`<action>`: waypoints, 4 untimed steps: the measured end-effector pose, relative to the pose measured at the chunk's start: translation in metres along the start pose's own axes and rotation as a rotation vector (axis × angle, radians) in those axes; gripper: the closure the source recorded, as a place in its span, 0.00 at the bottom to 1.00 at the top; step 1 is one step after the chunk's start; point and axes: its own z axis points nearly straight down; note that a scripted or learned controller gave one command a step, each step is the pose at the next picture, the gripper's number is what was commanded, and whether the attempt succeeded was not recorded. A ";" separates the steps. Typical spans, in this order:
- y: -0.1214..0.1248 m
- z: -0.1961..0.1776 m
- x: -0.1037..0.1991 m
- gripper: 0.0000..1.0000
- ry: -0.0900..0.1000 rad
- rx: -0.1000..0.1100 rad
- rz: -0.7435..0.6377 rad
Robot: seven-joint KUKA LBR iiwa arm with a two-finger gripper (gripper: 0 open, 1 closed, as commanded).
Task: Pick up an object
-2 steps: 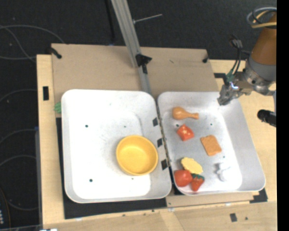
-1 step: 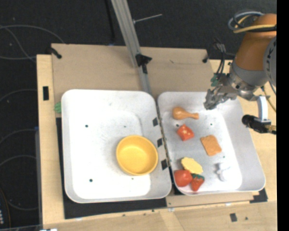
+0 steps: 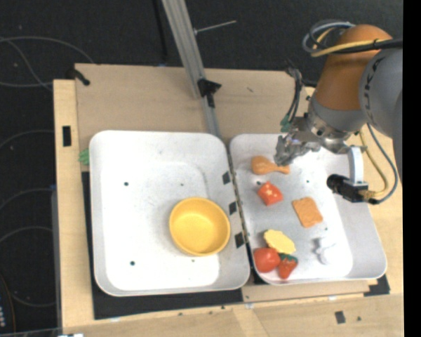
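My gripper (image 3: 288, 154) hangs over the far part of the right bin (image 3: 351, 251), its tip right at the orange drumstick-shaped toy (image 3: 268, 166). Nearer the front lie a red block (image 3: 270, 194), a tan cracker-like slab (image 3: 307, 211), a yellow piece (image 3: 279, 241), a red tomato (image 3: 266, 259) beside a small strawberry (image 3: 288, 266), and a small white object (image 3: 323, 250). Whether the fingers touch the drumstick is hidden by the gripper body.
The left bin (image 3: 126, 167) holds a yellow bowl (image 3: 198, 226) near its front right corner. A metal pole (image 3: 186, 41) slants up behind the bins. A black cable fitting (image 3: 345, 186) hangs off the arm over the right bin's right side.
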 end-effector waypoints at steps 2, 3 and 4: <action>-0.024 -0.022 0.096 1.00 0.002 0.000 -0.001; -0.042 -0.036 0.145 1.00 0.002 0.000 -0.002; -0.056 -0.028 0.195 1.00 0.000 0.001 0.000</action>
